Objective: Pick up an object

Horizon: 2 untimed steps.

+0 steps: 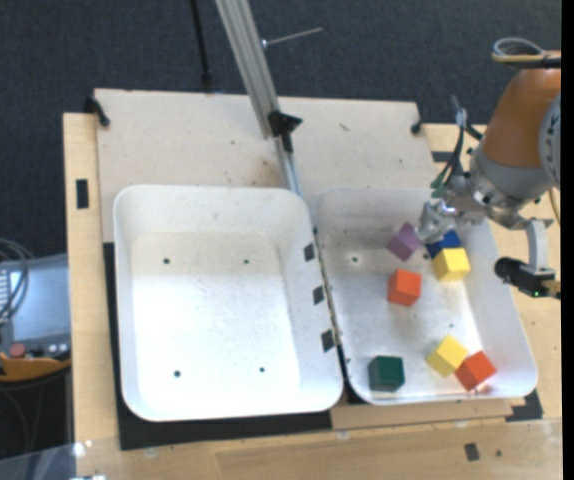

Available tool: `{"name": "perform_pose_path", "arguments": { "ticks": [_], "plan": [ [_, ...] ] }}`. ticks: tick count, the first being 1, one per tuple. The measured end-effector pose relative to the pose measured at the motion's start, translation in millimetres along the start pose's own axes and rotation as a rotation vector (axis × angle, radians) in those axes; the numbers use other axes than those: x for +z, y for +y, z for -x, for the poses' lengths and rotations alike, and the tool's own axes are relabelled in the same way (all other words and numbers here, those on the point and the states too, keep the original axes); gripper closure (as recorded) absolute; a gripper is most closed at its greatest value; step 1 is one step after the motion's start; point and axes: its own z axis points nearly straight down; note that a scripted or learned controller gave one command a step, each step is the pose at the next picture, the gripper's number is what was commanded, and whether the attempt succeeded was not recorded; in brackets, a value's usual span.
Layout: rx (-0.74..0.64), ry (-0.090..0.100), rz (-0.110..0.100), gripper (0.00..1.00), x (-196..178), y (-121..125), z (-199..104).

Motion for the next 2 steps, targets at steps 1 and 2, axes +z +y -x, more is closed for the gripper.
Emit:
{"name": "perform_pose_path", "arguments": {
  "ticks": [1, 2],
  "plan": [
    [-0.007, 0.0, 0.0, 1.0, -45.0, 0.7, -2.8],
    [-0.008, 0.0, 0.002, 1.0, -95.6, 2.3, -1.0]
  ]
}}
